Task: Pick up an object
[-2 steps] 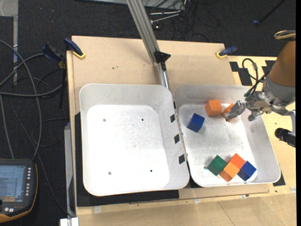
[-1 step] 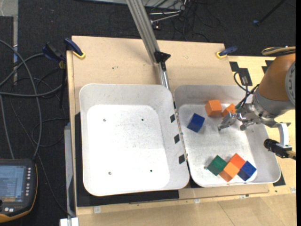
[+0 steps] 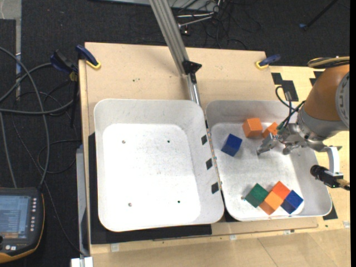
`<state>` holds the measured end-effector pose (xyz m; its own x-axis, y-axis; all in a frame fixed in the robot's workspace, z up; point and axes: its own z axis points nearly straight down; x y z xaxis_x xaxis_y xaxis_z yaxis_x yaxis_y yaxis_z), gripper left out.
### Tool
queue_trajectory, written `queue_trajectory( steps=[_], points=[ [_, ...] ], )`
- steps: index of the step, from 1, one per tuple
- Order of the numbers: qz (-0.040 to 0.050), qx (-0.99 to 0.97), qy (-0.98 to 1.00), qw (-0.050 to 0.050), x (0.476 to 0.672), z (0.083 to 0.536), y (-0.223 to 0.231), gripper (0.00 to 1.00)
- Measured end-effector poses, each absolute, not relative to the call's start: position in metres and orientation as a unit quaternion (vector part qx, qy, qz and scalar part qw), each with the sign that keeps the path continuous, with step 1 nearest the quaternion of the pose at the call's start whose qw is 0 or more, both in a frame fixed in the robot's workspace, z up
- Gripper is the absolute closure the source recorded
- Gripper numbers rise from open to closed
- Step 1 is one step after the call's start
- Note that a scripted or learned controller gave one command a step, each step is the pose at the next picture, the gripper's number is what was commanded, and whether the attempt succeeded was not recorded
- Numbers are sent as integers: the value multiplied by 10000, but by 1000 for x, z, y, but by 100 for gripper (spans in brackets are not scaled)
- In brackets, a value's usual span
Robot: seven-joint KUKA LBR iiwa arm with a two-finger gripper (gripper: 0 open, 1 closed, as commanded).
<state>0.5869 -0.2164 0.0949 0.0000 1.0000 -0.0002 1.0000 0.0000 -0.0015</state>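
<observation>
claw (image 3: 266, 147) beside orange cube (image 3: 252, 127)

This place is a robotics laboratory or a test cell, not a home. A plain wooden bench (image 3: 167, 71) stands on a dark carpet floor (image 3: 39, 15), and blue clamps (image 3: 88, 57) with yellow tips fix its top corners. Two shallow white bins (image 3: 105, 115) lie side by side on it, held with pieces of black tape (image 3: 211, 163). An aluminium pole (image 3: 167, 26) crosses above the bench at a slant. Loose black cables (image 3: 33, 104) run over the floor on the left. A control pendant (image 3: 19, 221) with a screen rests at the lower left. The grey and orange industrial arm (image 3: 328, 102) reaches in from the right.
</observation>
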Motion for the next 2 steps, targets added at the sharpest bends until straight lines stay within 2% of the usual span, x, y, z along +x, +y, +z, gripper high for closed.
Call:
queue_trajectory(
  steps=[1, 2],
  points=[
    [0, -7070, -7072, -11, 588, 106, -217, 100],
    [-14, -7060, -7082, -34, 599, 156, -216, 100]
  ],
)
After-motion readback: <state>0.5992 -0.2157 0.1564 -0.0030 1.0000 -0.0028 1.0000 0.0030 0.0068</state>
